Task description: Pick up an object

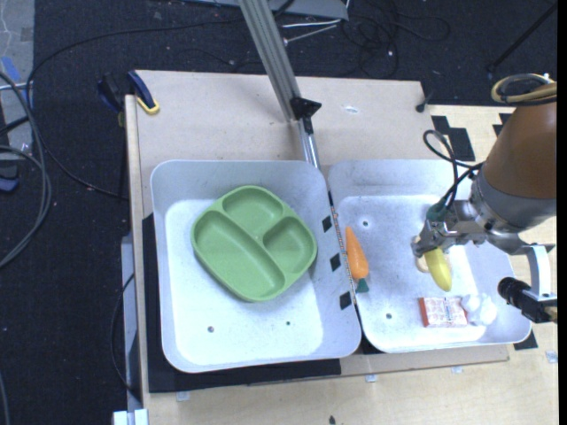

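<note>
In the right bin (390, 180) lie a yellow banana (440, 272), an orange carrot (356, 253) near the bin's left wall, a red and white box (443, 311) and a small white object (483, 308) at the front right. My gripper (431, 242) hangs from the grey and orange arm (523, 166), right over the banana's upper end and touching or nearly touching it. The banana looks to be lying on the bin floor.
The left bin (177, 326) holds a green divided plate (255, 242). A slanted metal pole (275, 51) runs from the top down to where the two bins meet. Cables lie on the dark floor around the bench.
</note>
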Tool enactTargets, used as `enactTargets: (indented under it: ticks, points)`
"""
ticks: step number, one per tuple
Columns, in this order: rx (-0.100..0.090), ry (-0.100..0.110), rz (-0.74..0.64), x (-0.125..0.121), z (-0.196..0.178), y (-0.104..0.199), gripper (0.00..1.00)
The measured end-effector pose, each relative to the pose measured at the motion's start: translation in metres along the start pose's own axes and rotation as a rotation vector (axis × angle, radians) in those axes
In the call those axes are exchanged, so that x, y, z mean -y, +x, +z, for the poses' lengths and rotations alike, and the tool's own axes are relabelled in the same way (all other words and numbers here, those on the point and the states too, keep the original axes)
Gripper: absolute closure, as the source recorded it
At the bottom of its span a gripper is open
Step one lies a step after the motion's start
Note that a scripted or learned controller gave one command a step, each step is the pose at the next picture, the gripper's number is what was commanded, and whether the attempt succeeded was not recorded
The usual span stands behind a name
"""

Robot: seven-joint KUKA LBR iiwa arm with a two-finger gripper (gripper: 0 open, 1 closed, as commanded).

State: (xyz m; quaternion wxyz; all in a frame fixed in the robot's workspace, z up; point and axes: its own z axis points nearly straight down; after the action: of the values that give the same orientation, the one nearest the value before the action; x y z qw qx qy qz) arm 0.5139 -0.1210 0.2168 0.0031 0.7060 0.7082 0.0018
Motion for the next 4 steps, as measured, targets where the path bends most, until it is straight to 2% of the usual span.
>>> enactTargets:
  ticks: [1,2,4]
  points:
    - [-0.001,0.004,0.0,-0.001,-0.022,0.0,1.0]
    - [-0.002,0.005,-0.004,-0.03,-0.014,0.05,1.0]
    - [-0.003,0.004,-0.005,-0.083,-0.023,0.157,1.0]
